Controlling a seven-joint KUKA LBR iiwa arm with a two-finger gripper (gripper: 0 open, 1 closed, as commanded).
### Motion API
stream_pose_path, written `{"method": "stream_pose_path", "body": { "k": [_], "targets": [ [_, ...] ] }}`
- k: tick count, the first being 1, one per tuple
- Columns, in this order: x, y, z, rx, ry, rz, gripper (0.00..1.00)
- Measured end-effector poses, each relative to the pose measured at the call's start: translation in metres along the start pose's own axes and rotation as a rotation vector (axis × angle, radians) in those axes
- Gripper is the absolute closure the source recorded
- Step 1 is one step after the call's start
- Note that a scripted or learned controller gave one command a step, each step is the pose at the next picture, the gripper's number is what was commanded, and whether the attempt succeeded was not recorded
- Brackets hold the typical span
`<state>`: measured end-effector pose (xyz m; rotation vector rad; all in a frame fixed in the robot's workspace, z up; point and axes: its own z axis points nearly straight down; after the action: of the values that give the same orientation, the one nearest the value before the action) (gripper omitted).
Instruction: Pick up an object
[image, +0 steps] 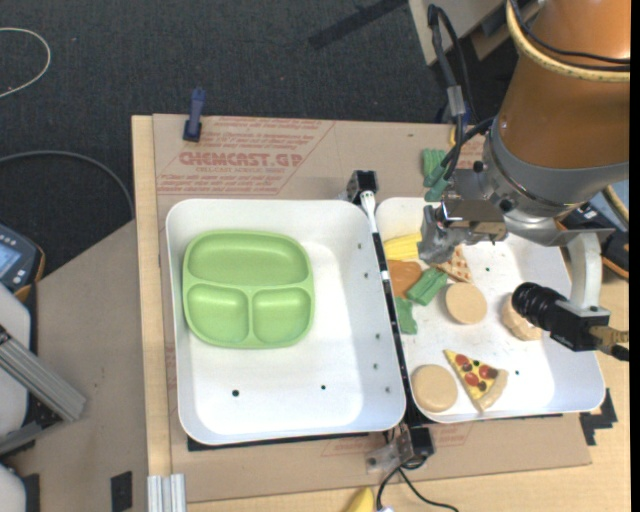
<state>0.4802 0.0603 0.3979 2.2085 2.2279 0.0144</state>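
Jaws (437, 245) hang low over the right bin's (560, 398) crowded toy food, aiming there; their spread I cannot tell.

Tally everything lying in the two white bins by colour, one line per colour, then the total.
Green: 3, the divided plate in the left bin, two green pieces in the right bin.
Tan rounds: 3.
Yellow or orange: 2.
Pizza slices: 2.
Total: 10.

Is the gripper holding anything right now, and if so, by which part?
Cannot be told. The gripper is down among the toy food at the right bin's left end, by a pizza slice; no hold is visible.
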Motion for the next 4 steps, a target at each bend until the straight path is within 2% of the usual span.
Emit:
{"method": "stream_pose_path", "body": {
  "k": [1, 2, 3, 4],
  "targets": [
    [0.139, -0.001, -0.041, 0.004, 0.003, -0.008, 1.0],
    [0.063, -0.001, -0.005, 0.015, -0.006, 0.016, 1.0],
    [0.003, -0.001, 0.021, 0.014, -0.005, 0.016, 1.0],
    [-0.087, -0.002, 0.023, 0.011, -0.005, 0.019, 1.0]
  ]
}}
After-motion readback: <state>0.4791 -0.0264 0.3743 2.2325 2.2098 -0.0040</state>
